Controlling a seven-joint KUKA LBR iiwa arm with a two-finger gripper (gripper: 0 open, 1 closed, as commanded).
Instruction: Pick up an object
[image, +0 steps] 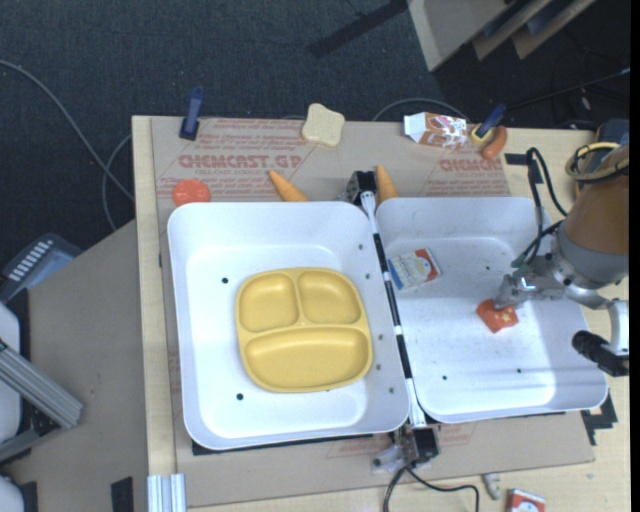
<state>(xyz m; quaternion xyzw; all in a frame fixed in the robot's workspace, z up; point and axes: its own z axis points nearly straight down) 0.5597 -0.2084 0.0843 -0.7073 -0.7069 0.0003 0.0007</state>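
In the right bin (470, 395) lie a small orange-red object (498, 318) and, further left, a white packet (413, 270) with red and blue print. My gripper (514, 292) comes in from the right and hangs just above the upper right corner of the orange-red object, close to it or touching it. The arm's orange band (600, 215) shows above the wrist at the right edge. A yellow divided plate (302, 328) rests in the middle of the left bin (200, 300).
On the cardboard behind the bins lie a slice of toy bread (323, 124), an orange carrot piece (288, 187), a red disc (190, 191), a blue clip (190, 113) and a white and red wrapper (436, 128). Cables run along the right bin's far right corner.
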